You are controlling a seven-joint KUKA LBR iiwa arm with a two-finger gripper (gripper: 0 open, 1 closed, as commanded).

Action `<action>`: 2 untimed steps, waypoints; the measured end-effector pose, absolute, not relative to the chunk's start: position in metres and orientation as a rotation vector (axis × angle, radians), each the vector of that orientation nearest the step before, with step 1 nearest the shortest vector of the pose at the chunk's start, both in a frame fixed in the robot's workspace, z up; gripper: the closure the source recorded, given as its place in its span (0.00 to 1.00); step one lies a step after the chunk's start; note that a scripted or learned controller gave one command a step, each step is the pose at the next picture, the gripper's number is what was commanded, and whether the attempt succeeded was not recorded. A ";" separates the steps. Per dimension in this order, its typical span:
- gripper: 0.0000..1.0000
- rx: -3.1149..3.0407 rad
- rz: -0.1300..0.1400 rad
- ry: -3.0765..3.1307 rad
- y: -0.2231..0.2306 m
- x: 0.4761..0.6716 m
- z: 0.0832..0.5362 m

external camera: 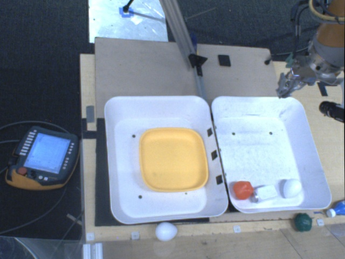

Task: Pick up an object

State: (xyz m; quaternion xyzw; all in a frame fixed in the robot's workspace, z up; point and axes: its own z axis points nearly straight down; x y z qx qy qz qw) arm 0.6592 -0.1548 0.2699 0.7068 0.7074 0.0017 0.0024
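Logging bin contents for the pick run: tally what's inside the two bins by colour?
Yellow: 1, square plate in the left bin
Orange-red: 1, small object in the right bin
White: 2, small bottle-like item, egg-shaped ball, both in the right bin
Total: 4

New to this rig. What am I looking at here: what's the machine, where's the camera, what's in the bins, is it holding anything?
One fixed camera looks down at a slant on a bench. The grey robot arm with an orange band reaches in from the right; its two-finger gripper hovers above the far edge of the right white bin, with nothing visible between its fingers. The left white bin holds a square yellow plastic plate. Along the right bin's near wall lie a small red-orange object, a small white cylindrical object and a white ball. A white egg-shaped object lies outside on the bench, and a handheld control pendant on the floor.
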 end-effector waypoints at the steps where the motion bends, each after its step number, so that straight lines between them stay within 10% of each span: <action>1: 1.00 2.217 0.001 2.226 -0.105 0.646 0.255; 2: 1.00 2.216 0.002 2.227 -0.048 0.625 0.252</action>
